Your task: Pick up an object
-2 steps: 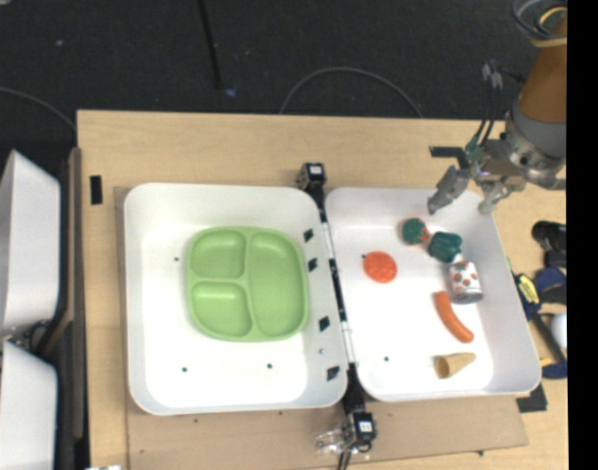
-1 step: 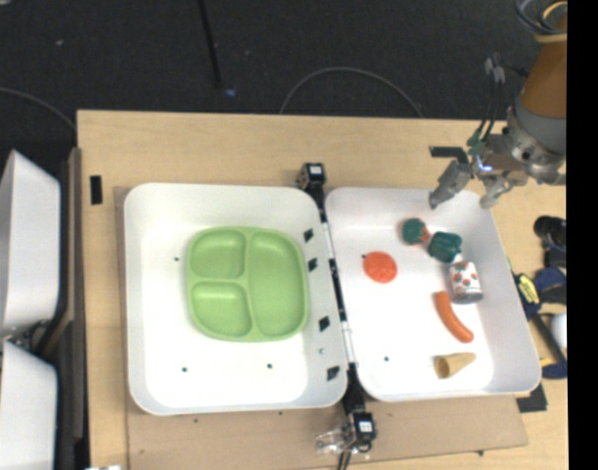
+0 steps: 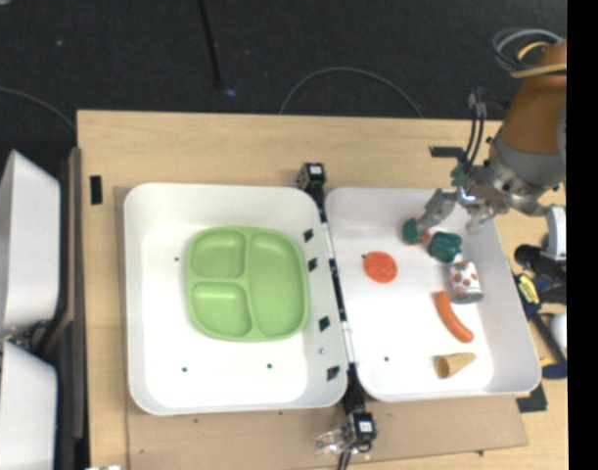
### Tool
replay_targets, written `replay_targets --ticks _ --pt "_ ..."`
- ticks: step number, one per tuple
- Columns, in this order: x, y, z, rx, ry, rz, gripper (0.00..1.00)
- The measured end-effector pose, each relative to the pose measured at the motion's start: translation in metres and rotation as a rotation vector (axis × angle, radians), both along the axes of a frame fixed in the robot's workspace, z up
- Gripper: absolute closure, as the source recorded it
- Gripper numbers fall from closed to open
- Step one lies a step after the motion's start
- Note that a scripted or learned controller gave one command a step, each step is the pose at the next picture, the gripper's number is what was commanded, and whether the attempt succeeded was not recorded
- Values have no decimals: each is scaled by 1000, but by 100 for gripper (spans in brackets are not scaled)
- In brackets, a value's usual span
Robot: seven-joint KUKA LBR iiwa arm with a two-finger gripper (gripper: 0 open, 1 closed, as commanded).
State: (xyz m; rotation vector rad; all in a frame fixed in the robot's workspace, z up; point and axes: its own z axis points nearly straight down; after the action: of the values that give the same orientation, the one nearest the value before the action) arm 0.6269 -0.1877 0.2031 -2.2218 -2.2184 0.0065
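Currently nothing is lifted: no object is seen between the fingers, so the pick is judged not yet done. The gripper [image 3: 458,215] is positioned low over the far-right part of the right bin [image 3: 396,360], with the fingers spread apart; one reaches toward a small dark-green object [image 3: 412,230], the other sits above a teal-green object [image 3: 445,246]. Contact with either cannot be confirmed.

Candidate objects all lie in the right bin: the two green ones under the gripper, a red round piece [image 3: 380,267] toward the bin's inner edge, a small white patterned item [image 3: 464,280] just beside the teal one, an orange carrot-like piece [image 3: 453,317] nearer the counter's front, and a tan cone [image 3: 455,364] by the bin's front-right corner.

Remaining, by judgement: close on one object and raise it.

Obstruction risk: the two green objects and the patterned item are tightly clustered, so a clean grasp may be disturbed. The left bin [image 3: 152,262] carries a green divided plate [image 3: 248,283], well apart from the work.
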Motion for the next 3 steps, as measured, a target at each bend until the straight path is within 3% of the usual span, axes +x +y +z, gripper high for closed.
replay_targets --ticks 2,3 --pt "6 -2 -93 0 -7 -2 0" --pt "7 -3 -80 -1 -10 -3 100"
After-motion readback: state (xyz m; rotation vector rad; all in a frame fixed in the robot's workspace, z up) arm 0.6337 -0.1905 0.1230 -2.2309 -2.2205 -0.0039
